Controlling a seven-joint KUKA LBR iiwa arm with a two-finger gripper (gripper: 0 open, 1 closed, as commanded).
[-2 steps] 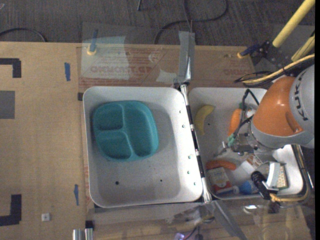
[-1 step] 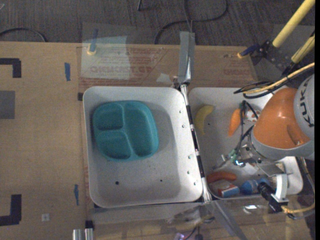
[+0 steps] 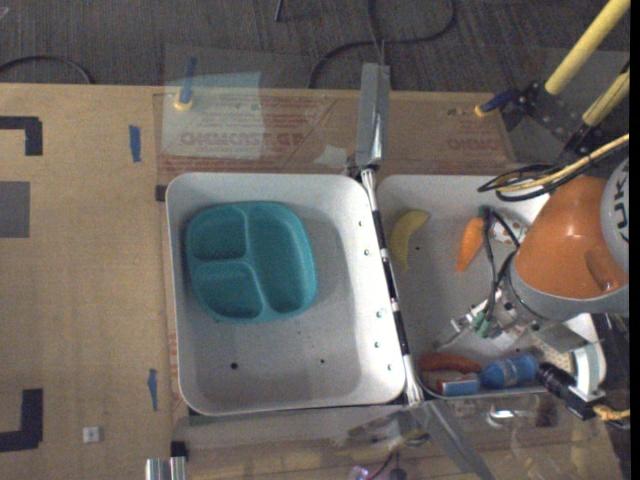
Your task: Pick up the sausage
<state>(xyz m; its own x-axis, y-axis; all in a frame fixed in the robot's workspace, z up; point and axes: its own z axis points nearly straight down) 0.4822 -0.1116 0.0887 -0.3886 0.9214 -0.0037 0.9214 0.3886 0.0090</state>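
The sausage [image 3: 446, 362], a reddish-brown link, lies along the front wall of the right bin [image 3: 436, 268], near its left corner. My gripper [image 3: 478, 323] hangs below the orange wrist band [image 3: 570, 248], slightly above and to the right of the sausage. Nothing shows between gripper and sausage but bin floor. The arm's bulk hides the right part of this bin.
A blue object [image 3: 507, 373] lies just right of the sausage. An orange carrot [image 3: 469, 243] and a yellow banana piece [image 3: 405, 234] sit toward the back of the right bin. The left bin [image 3: 290, 368] holds a teal divided plate [image 3: 250, 260].
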